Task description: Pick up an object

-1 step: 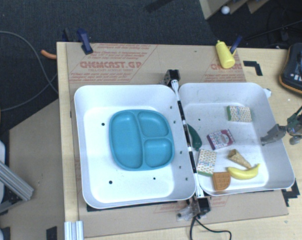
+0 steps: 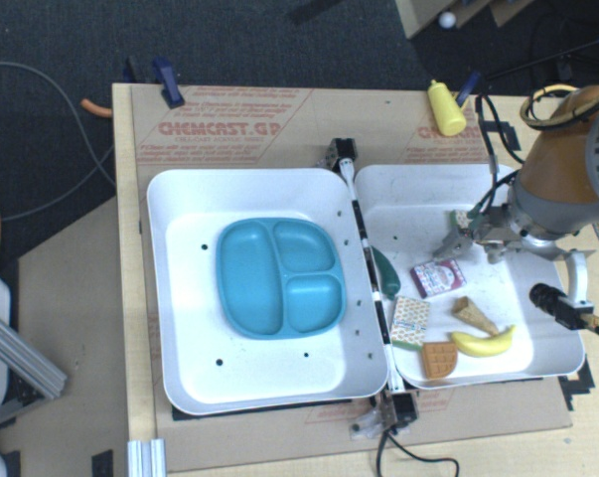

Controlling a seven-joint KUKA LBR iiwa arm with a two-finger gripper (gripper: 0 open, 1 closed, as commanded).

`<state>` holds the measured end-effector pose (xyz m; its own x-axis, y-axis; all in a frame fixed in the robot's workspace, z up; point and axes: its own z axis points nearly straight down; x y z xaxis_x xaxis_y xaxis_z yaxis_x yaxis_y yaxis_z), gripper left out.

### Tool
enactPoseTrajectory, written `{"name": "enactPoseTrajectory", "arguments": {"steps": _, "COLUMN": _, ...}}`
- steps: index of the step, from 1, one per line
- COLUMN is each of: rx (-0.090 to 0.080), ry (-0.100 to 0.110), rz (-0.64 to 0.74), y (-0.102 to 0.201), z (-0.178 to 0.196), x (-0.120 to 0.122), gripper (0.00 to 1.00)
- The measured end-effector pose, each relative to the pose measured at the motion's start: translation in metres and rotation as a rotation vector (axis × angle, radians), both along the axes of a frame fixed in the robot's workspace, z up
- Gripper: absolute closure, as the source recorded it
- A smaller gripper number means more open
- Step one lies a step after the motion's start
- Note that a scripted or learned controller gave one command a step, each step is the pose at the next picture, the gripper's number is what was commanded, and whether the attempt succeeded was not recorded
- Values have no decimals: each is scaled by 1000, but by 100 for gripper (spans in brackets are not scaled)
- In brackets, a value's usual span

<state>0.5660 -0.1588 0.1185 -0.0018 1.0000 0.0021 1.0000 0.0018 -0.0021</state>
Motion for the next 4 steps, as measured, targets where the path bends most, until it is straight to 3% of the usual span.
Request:
{"name": "enactPoseTrajectory", "arguments": {"steps": 1, "rx": -2, "ry": -3, "rz": -1, "y": -56, "z": -23, "x": 43, "gripper": 0}}
{"name": "enactPoseTrajectory", "arguments": {"steps": 2, "rx": -2, "ry": -4, "rz": 1, "y": 1, "z": -33, "x": 101, "gripper": 0}}
{"name": "enactPoseTrajectory", "arguments": {"steps": 3, "rx": -6, "ry": -7, "rz": 1, "y": 0, "z": -22, "x": 102, "gripper": 100}}
{"name": "enactPoseTrajectory", "arguments": {"steps": 4, "rx": -5, "ry": -6, "rz": 1, "y": 0, "z": -23, "x": 102, "gripper": 0}}
